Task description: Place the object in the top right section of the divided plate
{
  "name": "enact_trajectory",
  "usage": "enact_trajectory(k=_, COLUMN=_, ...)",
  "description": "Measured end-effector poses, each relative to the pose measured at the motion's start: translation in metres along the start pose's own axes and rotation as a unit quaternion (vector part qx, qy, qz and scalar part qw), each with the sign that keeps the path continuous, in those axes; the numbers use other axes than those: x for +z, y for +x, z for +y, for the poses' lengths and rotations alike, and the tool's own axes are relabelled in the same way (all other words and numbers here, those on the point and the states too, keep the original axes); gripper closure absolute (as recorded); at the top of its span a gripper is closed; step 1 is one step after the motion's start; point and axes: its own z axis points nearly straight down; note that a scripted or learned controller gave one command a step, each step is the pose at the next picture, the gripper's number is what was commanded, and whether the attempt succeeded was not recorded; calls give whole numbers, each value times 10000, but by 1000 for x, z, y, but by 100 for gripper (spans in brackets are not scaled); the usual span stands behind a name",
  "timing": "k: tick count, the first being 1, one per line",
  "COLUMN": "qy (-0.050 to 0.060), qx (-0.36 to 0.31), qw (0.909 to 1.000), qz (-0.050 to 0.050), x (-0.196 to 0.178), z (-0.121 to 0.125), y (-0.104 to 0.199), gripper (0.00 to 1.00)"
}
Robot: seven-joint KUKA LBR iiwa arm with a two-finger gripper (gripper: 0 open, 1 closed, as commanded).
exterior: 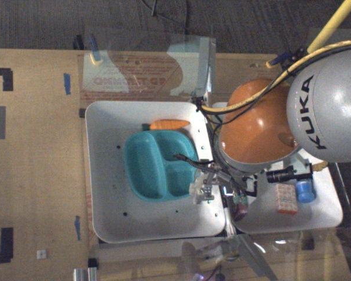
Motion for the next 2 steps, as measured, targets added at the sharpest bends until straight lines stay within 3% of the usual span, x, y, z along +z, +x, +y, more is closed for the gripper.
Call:
enact_trajectory(k=1, qy=5, qx=-1527, qw=9883, qz=6, x=0, z=-66, y=-5, gripper=100)
enact_trajectory(k=2, qy=-7, qx=-3026, qw=9531, qz=-15, x=0, z=8, y=-35, gripper=100)
